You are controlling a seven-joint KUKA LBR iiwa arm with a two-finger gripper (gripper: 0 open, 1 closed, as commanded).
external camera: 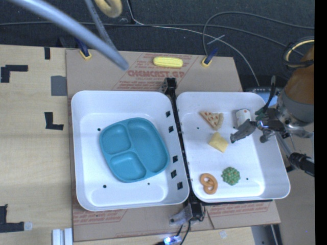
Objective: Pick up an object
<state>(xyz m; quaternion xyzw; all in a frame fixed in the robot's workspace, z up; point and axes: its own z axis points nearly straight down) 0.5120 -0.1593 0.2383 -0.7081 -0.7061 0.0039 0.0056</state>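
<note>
Bins, two of them and both white, sit side by side on the worktop [30,137] as we look down. Taking the right bin [271,188] as landmark: inside it we see a pizza slice [211,119], a yellow cheese wedge [218,142], a pretzel [208,182], a green broccoli piece [231,175] and a small white cup [242,116]. Over its right side hangs the gripper [251,130], fingers spread apart, holding nothing. To its left, the left bin [82,188] carries a blue divided plate [134,148].
</note>
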